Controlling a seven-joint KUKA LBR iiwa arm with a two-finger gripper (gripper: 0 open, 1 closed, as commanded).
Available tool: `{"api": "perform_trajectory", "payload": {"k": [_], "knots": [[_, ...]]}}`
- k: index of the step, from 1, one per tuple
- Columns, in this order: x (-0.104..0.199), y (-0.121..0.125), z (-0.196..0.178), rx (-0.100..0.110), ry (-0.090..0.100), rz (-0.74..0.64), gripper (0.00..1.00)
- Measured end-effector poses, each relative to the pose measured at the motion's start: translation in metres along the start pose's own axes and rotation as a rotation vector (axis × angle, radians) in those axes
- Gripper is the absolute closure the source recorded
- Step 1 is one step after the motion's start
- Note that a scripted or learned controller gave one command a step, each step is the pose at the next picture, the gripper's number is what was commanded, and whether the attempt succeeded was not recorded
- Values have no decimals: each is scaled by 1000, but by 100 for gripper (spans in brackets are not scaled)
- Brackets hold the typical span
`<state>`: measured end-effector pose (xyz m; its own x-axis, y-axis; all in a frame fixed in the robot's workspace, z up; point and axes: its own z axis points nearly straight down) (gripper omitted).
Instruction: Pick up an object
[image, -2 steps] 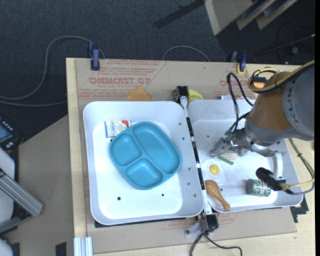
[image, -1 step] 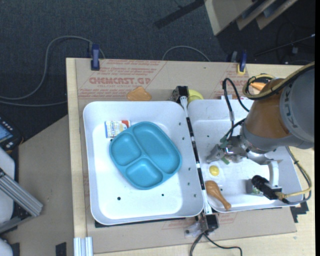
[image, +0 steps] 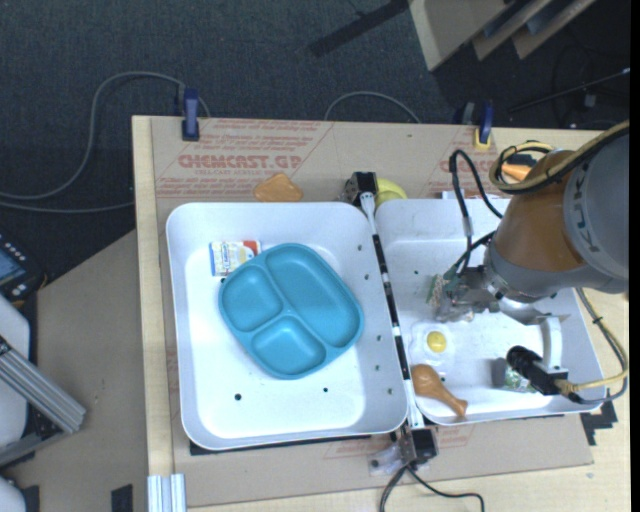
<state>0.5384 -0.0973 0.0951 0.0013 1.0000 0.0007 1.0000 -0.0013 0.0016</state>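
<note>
Plate (image: 290, 308) and carton (image: 231, 255) in left bin (image: 200, 360); egg (image: 436, 342), drumstick (image: 438, 388) right; hand (image: 450, 298) state indiscernible.

I am watching through one fixed camera sitting high above the bench (image: 150, 300), looking down at a slant, taking in both white bins (image: 200, 380), with the arm (image: 560, 220) reaching in from my right.

Two shallow white bins sit side by side on the table (image: 150, 300); the left bin (image: 200, 380) holds a blue divided plastic plate (image: 290, 308), a small printed packet (image: 232, 255) behind it; the right bin (image: 420, 235) holds a fried-egg toy (image: 436, 343), a tan drumstick toy (image: 438, 388) in front of it.
</note>
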Motion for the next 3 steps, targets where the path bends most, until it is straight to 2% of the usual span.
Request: {"api": "perform_trajectory", "payload": {"k": [1, 2, 3], "knots": [[-53, 18, -40, -3, -4, 1, 100], [2, -4, -43, 5, 2, -4, 100], [0, -3, -43, 3, 0, -1, 0]]}}
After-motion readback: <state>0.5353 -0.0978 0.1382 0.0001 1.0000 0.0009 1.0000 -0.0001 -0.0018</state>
